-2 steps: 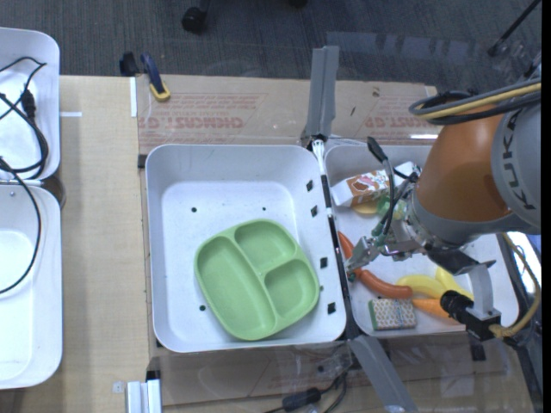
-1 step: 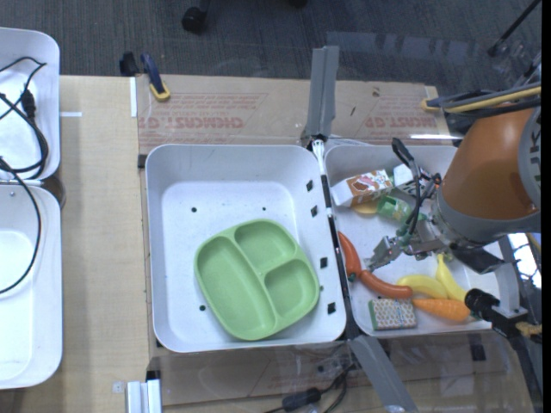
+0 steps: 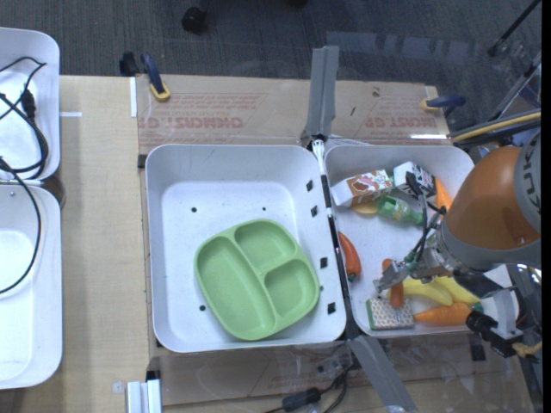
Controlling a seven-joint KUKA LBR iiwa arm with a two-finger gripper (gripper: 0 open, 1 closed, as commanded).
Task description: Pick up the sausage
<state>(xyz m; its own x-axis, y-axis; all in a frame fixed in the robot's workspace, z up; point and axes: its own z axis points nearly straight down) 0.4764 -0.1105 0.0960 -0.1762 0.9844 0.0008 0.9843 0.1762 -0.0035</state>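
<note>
Sausage [image 3: 396,294] lies in the right bin [image 3: 461,157], upright between my gripper [image 3: 394,284] tips, which look narrowed around it; yellow banana [image 3: 439,291] and carrot [image 3: 441,315] crowd beside it, so I come straight down.

dark grey carpet [image 3: 258,24] lies beyond the pale wooden bench [image 3: 95,231], with chair castors [image 3: 194,17] on it.

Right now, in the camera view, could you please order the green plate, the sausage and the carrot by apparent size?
1. Green plate, by far the largest.
2 and 3. Carrot and sausage look alike in size, so I would not rank them.
</note>
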